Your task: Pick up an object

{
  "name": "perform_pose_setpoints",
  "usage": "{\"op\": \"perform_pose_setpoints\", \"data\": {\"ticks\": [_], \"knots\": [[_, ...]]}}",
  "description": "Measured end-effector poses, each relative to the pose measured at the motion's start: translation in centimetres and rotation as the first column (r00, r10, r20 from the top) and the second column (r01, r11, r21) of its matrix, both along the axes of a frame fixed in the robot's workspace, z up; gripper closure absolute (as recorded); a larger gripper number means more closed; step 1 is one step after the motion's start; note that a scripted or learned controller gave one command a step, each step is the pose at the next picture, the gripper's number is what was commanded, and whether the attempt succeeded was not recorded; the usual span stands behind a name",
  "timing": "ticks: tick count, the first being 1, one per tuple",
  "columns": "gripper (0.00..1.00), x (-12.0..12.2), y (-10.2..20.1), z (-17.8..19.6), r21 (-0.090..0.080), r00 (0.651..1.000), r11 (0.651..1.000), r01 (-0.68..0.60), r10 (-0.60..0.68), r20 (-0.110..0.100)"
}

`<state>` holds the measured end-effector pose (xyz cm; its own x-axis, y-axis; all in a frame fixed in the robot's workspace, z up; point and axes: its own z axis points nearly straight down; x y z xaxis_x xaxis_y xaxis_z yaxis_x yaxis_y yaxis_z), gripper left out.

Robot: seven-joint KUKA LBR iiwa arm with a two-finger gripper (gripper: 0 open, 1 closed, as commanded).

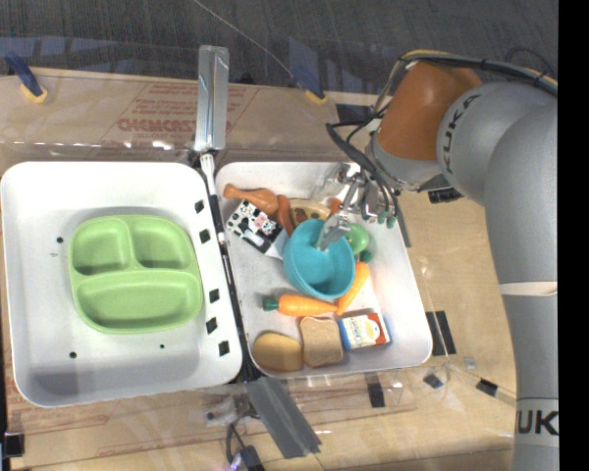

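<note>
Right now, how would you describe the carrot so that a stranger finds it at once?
Look in the right bin, the crowded one. Just below the blue bowl lies the carrot, on its side, green end pointing toward the left bin. It is the one long orange thing there with a green tip.

Readable text: two spots, both partial.
Arm (526,292) shows white letters "UK" at its lower end, cut off by the frame edge. The clear sheet (108,116) on the counter behind the left bin carries red print, seen reversed and too faint to read. The small carton (363,330) label is illegible.
</note>
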<state>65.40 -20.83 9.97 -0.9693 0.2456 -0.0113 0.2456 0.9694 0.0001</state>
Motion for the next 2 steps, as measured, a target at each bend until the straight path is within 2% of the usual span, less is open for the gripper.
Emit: {"op": "perform_pose_setpoints", "data": {"ticks": [1,2], "knots": [[1.00,0.3,0.1,1.4,-0.002,1.000,1.000,-0.007,0.007,0.005],[1.00,-0.9,3.4,-0.2,0.002,0.954,0.954,0.299,-0.299,-0.007]]}}
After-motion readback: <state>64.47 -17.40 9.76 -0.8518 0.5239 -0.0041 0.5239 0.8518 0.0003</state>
